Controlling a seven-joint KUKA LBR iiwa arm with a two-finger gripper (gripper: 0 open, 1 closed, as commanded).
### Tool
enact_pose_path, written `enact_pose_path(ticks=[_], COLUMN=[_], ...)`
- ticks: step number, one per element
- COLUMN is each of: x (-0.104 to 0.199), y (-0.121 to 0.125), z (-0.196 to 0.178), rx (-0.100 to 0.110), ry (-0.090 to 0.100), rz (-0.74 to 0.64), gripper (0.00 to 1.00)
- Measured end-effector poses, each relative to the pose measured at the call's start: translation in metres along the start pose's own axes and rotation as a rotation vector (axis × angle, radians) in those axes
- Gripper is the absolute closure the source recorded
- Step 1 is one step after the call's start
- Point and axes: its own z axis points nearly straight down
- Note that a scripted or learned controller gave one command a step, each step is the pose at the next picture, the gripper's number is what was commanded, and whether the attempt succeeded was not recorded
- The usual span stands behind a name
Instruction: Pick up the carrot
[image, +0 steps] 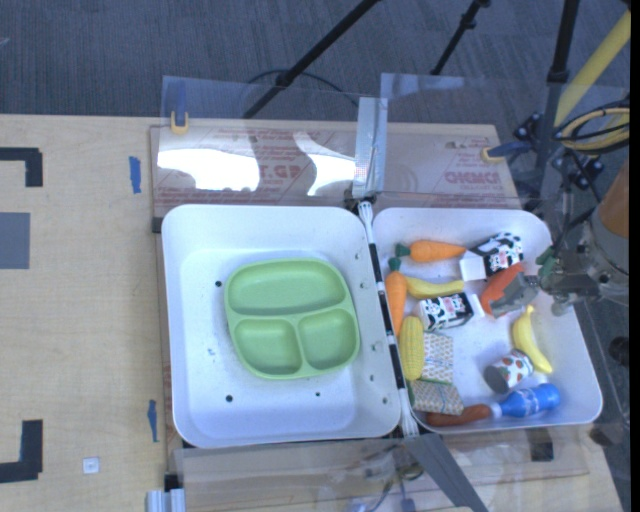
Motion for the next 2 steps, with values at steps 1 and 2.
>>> enact_pose_path(ticks=[1, 2], x=[-0.012, 0.008], y=[-0.016, 0.055], z=[0.009, 0.06], rx=[0.0, -0.005], ry=[0.001, -0.002], rz=[0.302, 0.194], gripper=[0.0, 0.0])
